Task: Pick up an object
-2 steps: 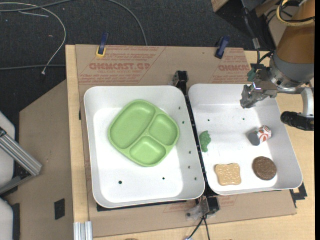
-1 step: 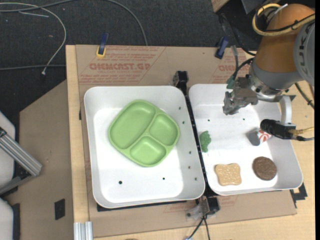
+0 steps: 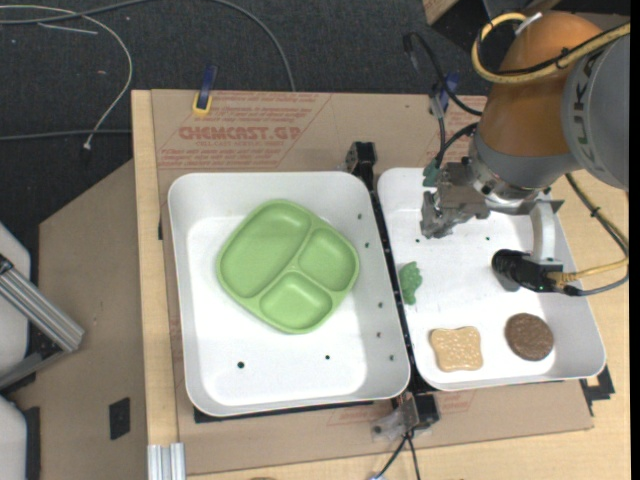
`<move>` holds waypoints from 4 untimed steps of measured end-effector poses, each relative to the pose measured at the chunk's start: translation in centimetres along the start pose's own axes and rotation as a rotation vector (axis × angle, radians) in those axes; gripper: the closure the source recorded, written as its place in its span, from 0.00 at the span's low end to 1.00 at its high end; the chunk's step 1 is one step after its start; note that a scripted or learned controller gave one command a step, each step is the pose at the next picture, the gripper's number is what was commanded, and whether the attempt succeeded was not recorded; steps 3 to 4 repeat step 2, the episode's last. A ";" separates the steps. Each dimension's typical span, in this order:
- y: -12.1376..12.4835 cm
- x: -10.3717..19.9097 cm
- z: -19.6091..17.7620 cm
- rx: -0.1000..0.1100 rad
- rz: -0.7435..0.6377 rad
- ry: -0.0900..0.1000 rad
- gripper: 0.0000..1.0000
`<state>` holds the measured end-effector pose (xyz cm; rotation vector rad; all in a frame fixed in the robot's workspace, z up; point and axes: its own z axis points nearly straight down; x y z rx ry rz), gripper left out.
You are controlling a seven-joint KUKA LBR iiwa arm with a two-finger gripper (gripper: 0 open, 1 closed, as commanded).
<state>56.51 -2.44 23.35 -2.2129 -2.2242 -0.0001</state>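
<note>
White right bin (image 3: 570,363), nearest items first: tan square cracker (image 3: 456,348) at 7 o'clock, touching nothing; brown round cookie (image 3: 529,336) just beside it at 5 o'clock. Green leafy piece (image 3: 410,281) at 9 o'clock, against the wall shared with the left bin (image 3: 190,268). Left bin holds a green divided plate (image 3: 288,264), three compartments, lying flat at centre. Gripper (image 3: 438,224), grey, hangs low over the right bin's 11 o'clock area; holding nothing visible, and whether apart or together cannot be told.
</note>
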 end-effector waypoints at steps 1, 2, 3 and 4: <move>-1.6 6.3 0.0 0.001 -0.003 0.001 1.00; -3.4 11.6 -0.8 0.000 -0.002 0.001 1.00; -3.4 11.6 -0.8 0.000 -0.002 0.001 1.00; -3.4 11.6 -0.8 0.000 -0.002 0.001 1.00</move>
